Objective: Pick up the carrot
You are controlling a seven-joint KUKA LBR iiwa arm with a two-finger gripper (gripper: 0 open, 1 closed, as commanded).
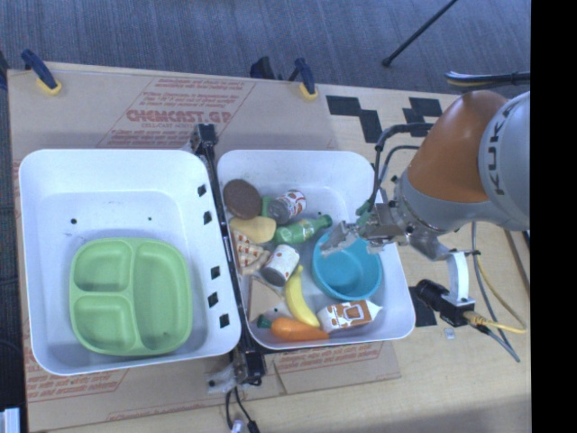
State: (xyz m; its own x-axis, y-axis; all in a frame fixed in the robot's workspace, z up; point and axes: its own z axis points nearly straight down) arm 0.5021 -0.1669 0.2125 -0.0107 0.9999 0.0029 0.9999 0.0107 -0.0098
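One orange carrot (pixel 298 330) lies flat beside a banana (pixel 301 299).

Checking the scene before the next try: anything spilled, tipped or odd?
Nothing spilled. The right bin is a jumbled pile: the carrot lies along its near wall, touching the banana and the carton. The gripper is over the blue bowl.

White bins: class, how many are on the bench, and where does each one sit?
2. The left white bin holds a green divided plate. The right white bin beside it holds the toy food, with the carrot at its near edge. Neither looks hidden.
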